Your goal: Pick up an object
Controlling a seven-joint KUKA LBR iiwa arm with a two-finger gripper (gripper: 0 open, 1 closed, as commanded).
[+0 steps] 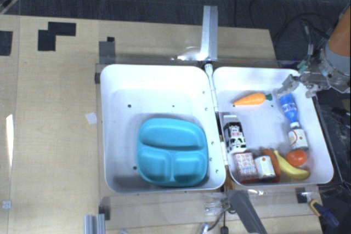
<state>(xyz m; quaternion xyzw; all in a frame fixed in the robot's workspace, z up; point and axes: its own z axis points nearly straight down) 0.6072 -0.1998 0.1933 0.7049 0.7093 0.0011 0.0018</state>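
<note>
The gripper (299, 84) is at the far right corner of the right bin (329, 164), near the rim. Its grey fingers appear spread apart and nothing is between them, so it is open and holds no object. Most of the arm is cut off by the right edge, and I see only a piece of its orange band.

Just beside the gripper, toward the near side, lies a blue bottle (288, 107). A little further to the left lies an orange carrot (250, 99). These two are the nearest things that could be picked. Further along the right wall stands or lies a small white bottle (298, 138), then a tomato (296, 158) touching a banana (290, 168). At the near wall are small packets (253, 165), and a black and white carton (234, 136) lies beside the divider. The left bin (118, 118) carries a blue tray (172, 151).

I judge that the approach step is in hand and the grasp is not yet done. The next move calls for bringing the gripper over one object, probably the blue bottle, lowering, and closing.

The height of the gripper above the bin floor is hard to tell, and the packet labels are too small to read.
</note>
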